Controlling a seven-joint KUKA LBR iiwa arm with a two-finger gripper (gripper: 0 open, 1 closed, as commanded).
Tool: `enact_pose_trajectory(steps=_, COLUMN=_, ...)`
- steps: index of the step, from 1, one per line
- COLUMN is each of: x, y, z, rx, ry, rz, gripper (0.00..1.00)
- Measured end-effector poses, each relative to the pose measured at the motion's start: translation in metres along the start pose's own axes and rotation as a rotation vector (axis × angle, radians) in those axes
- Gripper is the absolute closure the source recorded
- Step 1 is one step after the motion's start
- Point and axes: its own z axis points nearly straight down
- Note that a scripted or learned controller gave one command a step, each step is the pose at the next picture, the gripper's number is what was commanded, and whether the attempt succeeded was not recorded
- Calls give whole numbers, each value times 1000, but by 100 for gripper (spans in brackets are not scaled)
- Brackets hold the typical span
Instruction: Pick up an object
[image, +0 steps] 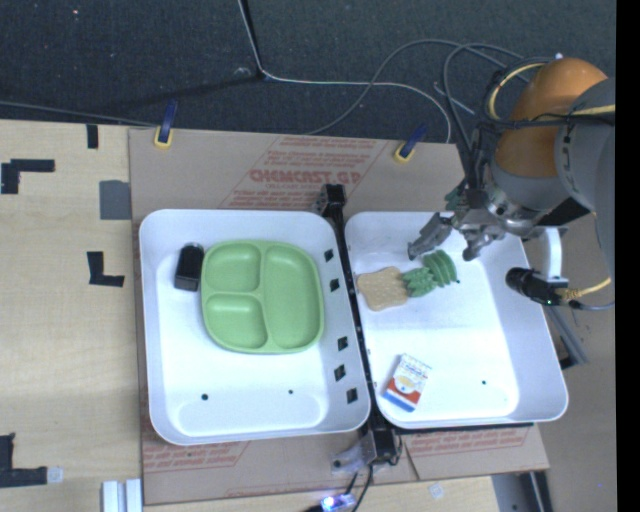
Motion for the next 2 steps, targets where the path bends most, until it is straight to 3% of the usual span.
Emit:
enact_pose_trajectory(steps=1, x=0, y=3, z=-9, rx=-14, ry=-2, rz=-4, gripper=0)
enact_pose_trajectory(steps=2, x=4, y=13, z=45, rx=-11, ry=-3, rz=-4, gripper=0)
